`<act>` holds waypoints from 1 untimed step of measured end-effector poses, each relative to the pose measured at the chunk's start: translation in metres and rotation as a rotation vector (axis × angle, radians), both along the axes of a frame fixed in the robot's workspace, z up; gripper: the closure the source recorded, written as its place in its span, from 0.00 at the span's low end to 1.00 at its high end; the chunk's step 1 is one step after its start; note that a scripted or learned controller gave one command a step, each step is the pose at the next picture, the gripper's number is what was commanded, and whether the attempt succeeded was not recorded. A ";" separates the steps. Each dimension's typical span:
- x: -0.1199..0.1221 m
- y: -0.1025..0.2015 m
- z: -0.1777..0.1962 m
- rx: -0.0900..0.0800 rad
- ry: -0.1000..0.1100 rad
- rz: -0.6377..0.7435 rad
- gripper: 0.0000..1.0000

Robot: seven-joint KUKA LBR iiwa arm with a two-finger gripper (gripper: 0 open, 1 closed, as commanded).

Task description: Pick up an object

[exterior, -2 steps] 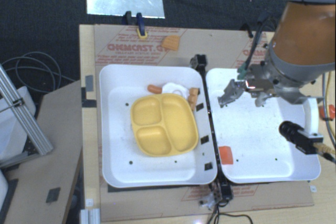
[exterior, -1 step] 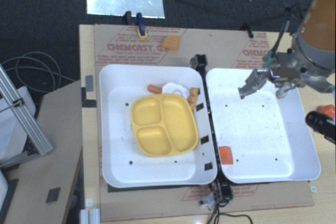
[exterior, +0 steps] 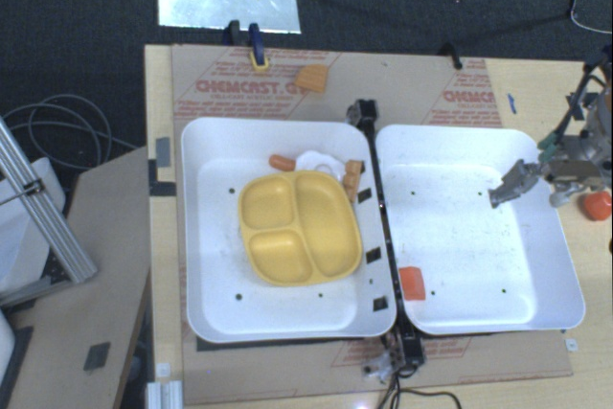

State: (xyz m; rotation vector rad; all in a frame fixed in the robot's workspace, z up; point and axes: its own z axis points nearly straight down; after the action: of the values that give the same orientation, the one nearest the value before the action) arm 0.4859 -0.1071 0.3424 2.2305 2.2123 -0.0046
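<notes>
My gripper [exterior: 510,187] hangs over the right side of the right bin [exterior: 479,316], reaching in from the right edge, with nothing seen in it. An orange block [exterior: 411,283] lies at that bin's near left corner, far from the gripper. The left bin [exterior: 211,302] holds a yellow divided plate [exterior: 299,228]. Behind the plate lie a small orange sausage shape [exterior: 282,163], a white piece [exterior: 319,164] and a brown cork-like piece [exterior: 352,177].
A tan block [exterior: 311,78] sits on the cardboard behind the left bin, near a blue and yellow clamp [exterior: 257,45]. Black clips [exterior: 364,110] run along the divide between the bins. Cables lie at the left.
</notes>
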 end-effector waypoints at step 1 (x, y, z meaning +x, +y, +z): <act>-0.001 0.075 -0.130 0.006 0.009 0.018 0.00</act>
State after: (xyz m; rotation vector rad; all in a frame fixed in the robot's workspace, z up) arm 0.4852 -0.0322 0.2123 2.2180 2.2391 -0.0078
